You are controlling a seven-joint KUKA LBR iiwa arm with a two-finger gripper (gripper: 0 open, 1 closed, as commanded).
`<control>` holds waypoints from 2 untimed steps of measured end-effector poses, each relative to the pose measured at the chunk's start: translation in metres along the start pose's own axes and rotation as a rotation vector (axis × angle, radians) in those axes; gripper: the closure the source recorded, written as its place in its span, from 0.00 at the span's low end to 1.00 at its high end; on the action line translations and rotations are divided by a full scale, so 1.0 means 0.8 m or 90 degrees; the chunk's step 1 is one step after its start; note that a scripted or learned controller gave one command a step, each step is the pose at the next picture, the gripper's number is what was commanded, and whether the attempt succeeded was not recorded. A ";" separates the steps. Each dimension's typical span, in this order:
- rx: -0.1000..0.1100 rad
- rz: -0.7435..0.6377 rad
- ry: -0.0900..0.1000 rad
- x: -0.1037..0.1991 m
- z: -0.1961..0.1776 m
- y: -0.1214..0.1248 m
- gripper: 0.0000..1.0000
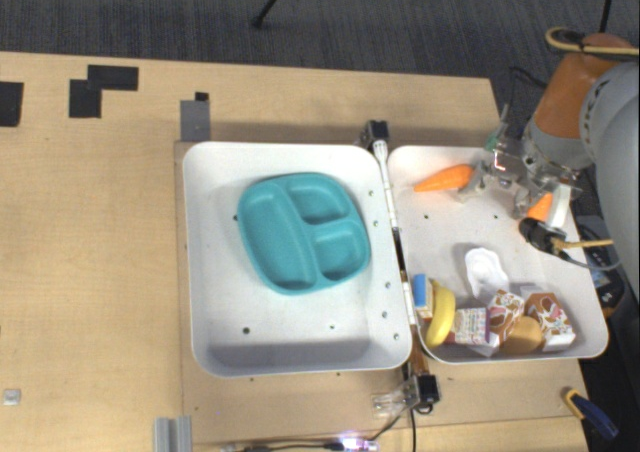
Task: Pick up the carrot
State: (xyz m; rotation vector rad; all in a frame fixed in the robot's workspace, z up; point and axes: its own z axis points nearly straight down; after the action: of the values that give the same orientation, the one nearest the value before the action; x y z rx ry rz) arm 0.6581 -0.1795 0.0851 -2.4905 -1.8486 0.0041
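Though partly masked by the wrist, seems poised low over the far right corner of the right bin (590, 340): claw (512, 178) hanging from the grey arm (600, 110) with its orange band, jaw spread impossible to tell from this slanted view, so cannot say open or closed, and nothing visibly caught in it. Just to the claw's left, nearly touching its tip: carrot (444, 178), lying flat on the white floor, thick end toward the claw, taper pointing away toward the divider. Likely lined up this way for a sideways close on the thick end, though only a judgement. Beside the claw on its near side, a second small orange piece (540, 206), identity unclear. Well apart from the claw, toward the near edge of the same bin: banana (440, 315), crumpled white item (484, 268), small printed packets (520, 320), clustered out of the way, so no crowding around the target. Farther left still, across the divider, in bin 2 of 2: left bin (215, 270) holding a teal divided tray (302, 231), irrelevant to the grasp. Task judged not yet done: carrot resting on the bin floor, not lifted.
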 end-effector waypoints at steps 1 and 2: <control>0.009 0.085 -0.029 0.051 0.005 -0.015 0.00; -0.017 0.073 0.009 -0.008 -0.005 -0.023 0.00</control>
State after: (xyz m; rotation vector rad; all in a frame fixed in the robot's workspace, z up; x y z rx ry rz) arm 0.6389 -0.1805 0.0897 -2.6033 -1.7096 -0.0343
